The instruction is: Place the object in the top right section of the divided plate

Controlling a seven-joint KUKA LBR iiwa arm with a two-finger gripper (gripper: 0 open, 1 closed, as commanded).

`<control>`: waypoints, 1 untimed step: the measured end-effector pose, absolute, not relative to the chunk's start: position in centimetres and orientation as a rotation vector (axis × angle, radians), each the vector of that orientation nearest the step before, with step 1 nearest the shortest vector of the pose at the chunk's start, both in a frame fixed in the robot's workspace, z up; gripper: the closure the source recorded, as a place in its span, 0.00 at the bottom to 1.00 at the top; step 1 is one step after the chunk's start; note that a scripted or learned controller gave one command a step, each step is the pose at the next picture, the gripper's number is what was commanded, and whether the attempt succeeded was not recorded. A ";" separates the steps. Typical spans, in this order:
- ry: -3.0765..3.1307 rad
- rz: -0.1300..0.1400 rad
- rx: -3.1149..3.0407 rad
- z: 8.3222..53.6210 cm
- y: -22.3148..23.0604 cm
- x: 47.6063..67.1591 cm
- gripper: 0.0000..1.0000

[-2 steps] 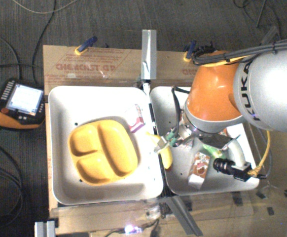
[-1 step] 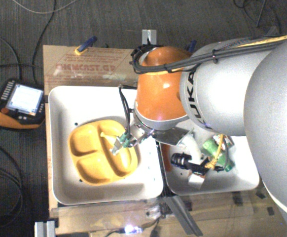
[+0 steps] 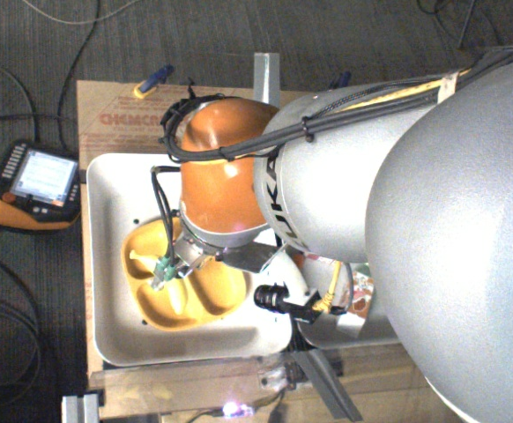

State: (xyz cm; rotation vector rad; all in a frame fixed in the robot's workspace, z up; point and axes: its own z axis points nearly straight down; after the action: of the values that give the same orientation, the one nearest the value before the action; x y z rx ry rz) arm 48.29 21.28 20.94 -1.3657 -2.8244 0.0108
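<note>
A small screen box with an orange edge lies on the dark floor. A blue clip sits on the brown board.

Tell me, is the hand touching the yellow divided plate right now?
Cannot tell. In the camera view the hand sits over the yellow divided plate in the left white bin, but the orange wrist band hides any contact or gap.

A yellow divided plate lies flat in the left white bin, partly hidden under the arm.
</note>
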 end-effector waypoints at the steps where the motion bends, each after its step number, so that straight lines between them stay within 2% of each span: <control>1: -2.915 0.009 -1.163 20.1 16.2 48.4 1.00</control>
State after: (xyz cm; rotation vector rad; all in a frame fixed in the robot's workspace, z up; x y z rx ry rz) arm 48.41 16.20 20.11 -1.1626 -2.9149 0.0093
